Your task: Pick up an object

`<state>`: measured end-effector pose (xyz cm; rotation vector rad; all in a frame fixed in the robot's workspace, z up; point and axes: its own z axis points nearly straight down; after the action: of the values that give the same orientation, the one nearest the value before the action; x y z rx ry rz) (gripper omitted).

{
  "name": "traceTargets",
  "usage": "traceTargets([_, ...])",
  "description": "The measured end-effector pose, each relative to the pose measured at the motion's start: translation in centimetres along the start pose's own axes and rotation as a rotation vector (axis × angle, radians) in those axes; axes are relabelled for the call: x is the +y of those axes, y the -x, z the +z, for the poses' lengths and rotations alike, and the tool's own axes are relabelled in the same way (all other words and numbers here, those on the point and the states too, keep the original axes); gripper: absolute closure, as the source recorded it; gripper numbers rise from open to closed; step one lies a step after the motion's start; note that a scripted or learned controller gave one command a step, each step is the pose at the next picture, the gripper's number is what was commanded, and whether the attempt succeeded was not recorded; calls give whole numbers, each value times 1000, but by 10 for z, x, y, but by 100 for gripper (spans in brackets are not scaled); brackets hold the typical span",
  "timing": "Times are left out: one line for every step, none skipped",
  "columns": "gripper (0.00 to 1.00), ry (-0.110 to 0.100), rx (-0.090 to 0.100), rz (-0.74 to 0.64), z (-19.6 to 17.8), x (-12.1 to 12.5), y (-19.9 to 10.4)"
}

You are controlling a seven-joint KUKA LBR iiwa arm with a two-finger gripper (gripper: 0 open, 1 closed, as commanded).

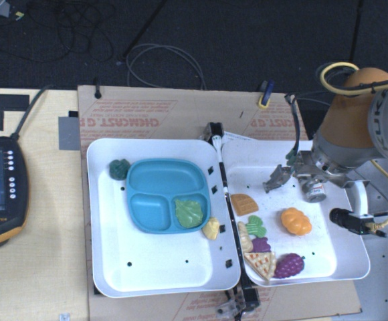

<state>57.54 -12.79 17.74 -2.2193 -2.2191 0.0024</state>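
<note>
While the two-finger gripper hangs with jaws spread and empty, it should centre over the tan toast-shaped toy before closing.

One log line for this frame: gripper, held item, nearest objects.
gripper: over right white bin, nothing visible between fingers | nearest: tan toast-shaped toy, orange pepper-shaped toy | pick: not done

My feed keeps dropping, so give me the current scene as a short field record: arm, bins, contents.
gripper: over right bin's upper part, nothing visibly between its fingers
left white bin: blue three-compartment plastic tray, green leafy toy in tray's lower right compartment, dark green ball, yellow piece beside tray
right white bin: orange toy pepper, purple grape bunch, waffle wedge, tan bread slice
</note>
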Motion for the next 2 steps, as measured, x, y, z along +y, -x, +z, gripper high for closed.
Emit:
traceTargets([0,-6,-1,4,56,-28,54])
traceTargets([0,-2,1,-1,92,-36,22])
